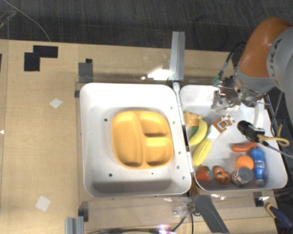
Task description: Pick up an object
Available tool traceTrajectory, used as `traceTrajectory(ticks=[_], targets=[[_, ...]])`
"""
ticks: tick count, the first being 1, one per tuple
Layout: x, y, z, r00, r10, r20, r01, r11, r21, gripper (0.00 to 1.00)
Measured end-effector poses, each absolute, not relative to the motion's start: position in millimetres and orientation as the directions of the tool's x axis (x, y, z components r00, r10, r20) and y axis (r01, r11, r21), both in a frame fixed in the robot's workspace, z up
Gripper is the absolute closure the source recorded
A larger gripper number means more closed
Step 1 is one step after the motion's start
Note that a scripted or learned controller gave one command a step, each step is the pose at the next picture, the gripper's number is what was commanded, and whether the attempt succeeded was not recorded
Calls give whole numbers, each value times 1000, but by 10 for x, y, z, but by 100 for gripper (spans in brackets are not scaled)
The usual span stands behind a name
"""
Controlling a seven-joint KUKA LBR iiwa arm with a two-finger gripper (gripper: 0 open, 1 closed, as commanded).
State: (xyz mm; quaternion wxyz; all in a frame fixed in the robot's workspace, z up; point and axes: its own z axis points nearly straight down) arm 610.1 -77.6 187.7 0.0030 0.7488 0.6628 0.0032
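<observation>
A pale wooden desk (34,145) carries two shallow white bins side by side. The left white bin (88,130) holds a yellow plastic tray with three compartments (139,138), lying flat near its middle. The grey arm with an orange band (263,48) reaches in from the right, and its jaws hang over the far part of the right white bin (198,95), close to the far wall. From this slant I cannot tell whether the jaws are released or clenched. The things to pick lie in the right bin, all on its floor. Just on the near side of the jaws lies a small white card with an orange-brown square mark (224,123), apart from the rest. Against the bin's left wall sits a brownish-orange lump (191,118), with a yellow-green banana (200,133) touching it and a pale yellow cob (201,152) just beside the banana's near end. Along the near wall stand a red rounded piece (203,173), a brown and red piece (220,174) touching it, and a metal can (240,177). A blue plastic bottle (257,162) lies beside the can, an orange ball (244,161) rests between them, and a long red-orange piece (244,147) lies just beyond the ball.
</observation>
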Motion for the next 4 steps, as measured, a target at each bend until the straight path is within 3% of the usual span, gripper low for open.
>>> traceTrajectory(ticks=[1,2,3,4], targets=[[5121,-757,1849,243,970,0,970,-243,4,100],[4878,-933,1814,189,982,0,982,-189,3,100],[4924,-1758,1640,-41,999,-2,999,41,4,100],[5198,-1523,906,-28,1000,-3,1000,28,14,100]])
